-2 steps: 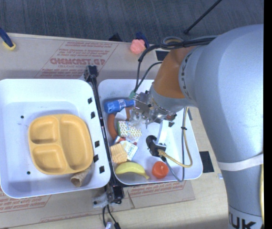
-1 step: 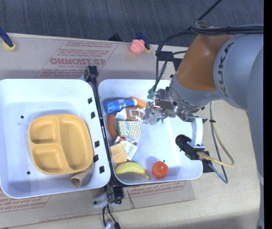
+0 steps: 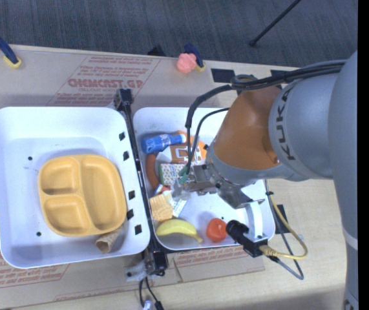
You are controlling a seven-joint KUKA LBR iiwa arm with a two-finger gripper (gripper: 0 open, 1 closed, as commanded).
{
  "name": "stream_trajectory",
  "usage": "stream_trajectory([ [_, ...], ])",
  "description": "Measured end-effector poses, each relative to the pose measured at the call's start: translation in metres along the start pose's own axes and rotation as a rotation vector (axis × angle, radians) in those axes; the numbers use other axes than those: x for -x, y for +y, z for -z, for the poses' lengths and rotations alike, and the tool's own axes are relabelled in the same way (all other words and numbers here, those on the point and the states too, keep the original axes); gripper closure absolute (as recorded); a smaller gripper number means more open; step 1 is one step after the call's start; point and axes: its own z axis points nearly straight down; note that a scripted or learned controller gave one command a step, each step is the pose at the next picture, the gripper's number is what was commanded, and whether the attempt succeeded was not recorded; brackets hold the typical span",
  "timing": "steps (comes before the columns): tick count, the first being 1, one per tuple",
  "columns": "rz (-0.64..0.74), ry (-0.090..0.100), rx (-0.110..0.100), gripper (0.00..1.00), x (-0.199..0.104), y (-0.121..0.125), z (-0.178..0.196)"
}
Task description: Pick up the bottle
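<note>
You're looking down on dark grey ribbed carpet floor (image 3: 74, 11) past the far edge of the bench. The bench top is covered with tan printed cardboard sheet (image 3: 106, 76). A thin black pole (image 3: 284, 15) crosses the carpet diagonally at upper right. Two blue spring clamps (image 3: 6, 51) (image 3: 194, 55) grip the cardboard's far edge. Light is even, with soft shadows.

yellow tray (image 3: 81, 194), banana (image 3: 178, 229), perhaps a tomato (image 3: 216, 229)
</note>
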Motion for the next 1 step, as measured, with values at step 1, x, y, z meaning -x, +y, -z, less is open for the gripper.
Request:
stream_trajectory([
  [1,-0.092,-0.001,0.004,1.00,-0.0484,0.0043,0.0911],
])
